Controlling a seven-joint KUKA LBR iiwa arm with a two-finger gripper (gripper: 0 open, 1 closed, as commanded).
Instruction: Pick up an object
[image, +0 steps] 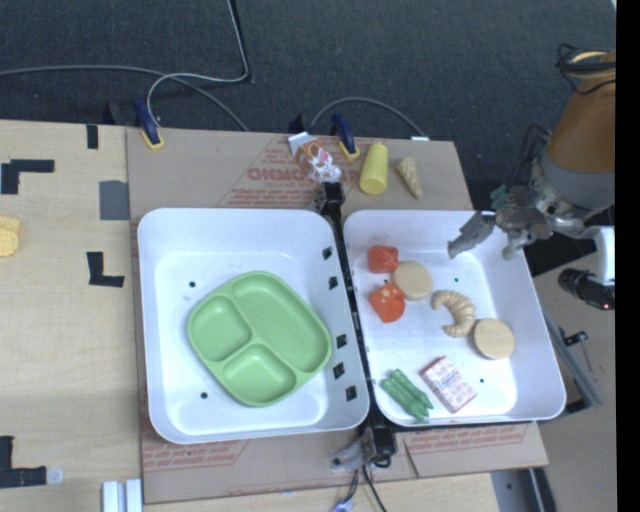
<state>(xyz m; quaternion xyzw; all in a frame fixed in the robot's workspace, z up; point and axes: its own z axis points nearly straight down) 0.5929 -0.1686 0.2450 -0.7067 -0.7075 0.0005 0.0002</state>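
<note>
The right bin (520, 300) holds several toy foods: a red piece (381, 258), a red tomato-like piece (389, 303), a round tan bun (412, 279), a croissant (459, 311), a tan disc (493, 338), a pink packet (447, 384) and green beans (406, 393). My gripper (490, 240) hangs at the bin's upper right edge, above and right of the bun, with its fingers spread open and nothing between them.
The left bin (160, 260) contains a green divided plate (259, 337). Behind the bins on the cardboard lie a yellow bottle (373, 168), a cone (410, 177) and a small wrapper (315, 158). Cables run across the back.
</note>
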